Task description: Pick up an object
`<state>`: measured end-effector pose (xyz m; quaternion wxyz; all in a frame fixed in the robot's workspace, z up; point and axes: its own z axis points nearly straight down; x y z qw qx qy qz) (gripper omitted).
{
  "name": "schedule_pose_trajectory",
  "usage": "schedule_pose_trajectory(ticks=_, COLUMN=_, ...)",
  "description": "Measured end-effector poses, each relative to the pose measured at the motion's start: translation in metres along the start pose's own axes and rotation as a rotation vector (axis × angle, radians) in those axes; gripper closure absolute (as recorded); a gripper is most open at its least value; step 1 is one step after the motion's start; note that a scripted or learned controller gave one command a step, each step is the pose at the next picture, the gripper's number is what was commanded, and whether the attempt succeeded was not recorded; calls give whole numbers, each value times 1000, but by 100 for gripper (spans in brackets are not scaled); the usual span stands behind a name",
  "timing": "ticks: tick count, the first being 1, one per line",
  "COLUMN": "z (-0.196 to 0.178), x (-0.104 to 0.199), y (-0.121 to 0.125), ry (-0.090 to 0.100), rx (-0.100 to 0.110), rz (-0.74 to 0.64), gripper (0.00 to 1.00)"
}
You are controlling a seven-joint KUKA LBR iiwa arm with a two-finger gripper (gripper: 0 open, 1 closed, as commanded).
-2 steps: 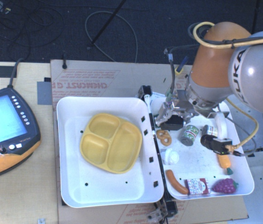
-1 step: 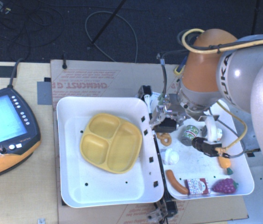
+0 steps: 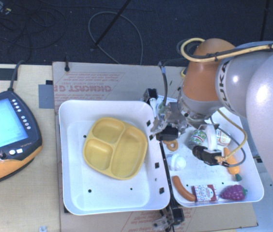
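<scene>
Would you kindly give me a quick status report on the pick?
Gripper low over right white bin, near its left wall. Small brown ring-shaped toy just below it, nothing seen held. Yellow divided plate alone in left white bin.

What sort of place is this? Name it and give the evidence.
Probably a robotics lab bench set up for pick-up trials. A grey KUKA arm with an orange band reaches over two shallow white plastic bins, an orange-edged control pendant with a lit screen lies beside them, and loose black cables trail behind.

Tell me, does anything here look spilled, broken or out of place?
Nothing stands out. The yellow divided plastic plate lies flat in the left white bin; small toy foods sit jumbled but contained in the right white bin.
</scene>
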<state>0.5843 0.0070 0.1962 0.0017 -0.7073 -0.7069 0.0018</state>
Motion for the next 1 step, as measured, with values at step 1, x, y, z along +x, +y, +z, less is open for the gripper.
schedule_pose_trajectory(ticks=1, z=-24, x=-42, y=38, ry=0, rx=-3, rz=0, gripper=100)
